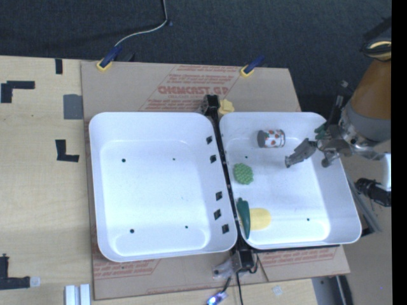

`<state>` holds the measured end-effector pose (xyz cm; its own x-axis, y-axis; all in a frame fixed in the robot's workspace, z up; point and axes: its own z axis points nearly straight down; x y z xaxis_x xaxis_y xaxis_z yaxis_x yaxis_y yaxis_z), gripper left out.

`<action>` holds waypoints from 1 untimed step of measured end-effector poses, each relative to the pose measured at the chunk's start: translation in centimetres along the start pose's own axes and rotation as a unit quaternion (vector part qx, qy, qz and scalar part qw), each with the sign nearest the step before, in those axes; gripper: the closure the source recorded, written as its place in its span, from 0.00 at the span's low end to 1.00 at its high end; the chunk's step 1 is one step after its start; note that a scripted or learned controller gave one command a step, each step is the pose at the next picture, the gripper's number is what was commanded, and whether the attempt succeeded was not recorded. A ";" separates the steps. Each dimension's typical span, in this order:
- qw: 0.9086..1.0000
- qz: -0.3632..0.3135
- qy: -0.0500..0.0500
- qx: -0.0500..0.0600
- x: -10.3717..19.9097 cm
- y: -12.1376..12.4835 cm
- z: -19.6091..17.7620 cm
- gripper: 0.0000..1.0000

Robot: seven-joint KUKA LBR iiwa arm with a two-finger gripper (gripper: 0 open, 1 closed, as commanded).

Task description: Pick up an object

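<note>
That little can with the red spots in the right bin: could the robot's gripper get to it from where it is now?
Probably yes. The can lies on its own on the bin floor, and the gripper hangs just beside it with nothing between them. The green ball sits well apart.

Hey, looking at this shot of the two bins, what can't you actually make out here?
- Gripper: fingers too small and blurred in the camera view to tell open or shut.
- Small can: label too small to read.
- Dark green object: lies against the right bin's left wall; its shape is unclear.
- Arm: cut off by the right edge.
</note>
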<state>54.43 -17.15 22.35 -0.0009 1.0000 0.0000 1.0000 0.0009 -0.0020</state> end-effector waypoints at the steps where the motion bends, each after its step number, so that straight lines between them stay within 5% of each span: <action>1: 1.000 -0.001 0.000 0.000 0.0 0.0 -1.0 1.00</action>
<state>54.45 -17.11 23.32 -0.0023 1.0000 0.0002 1.0000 0.0023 -0.0026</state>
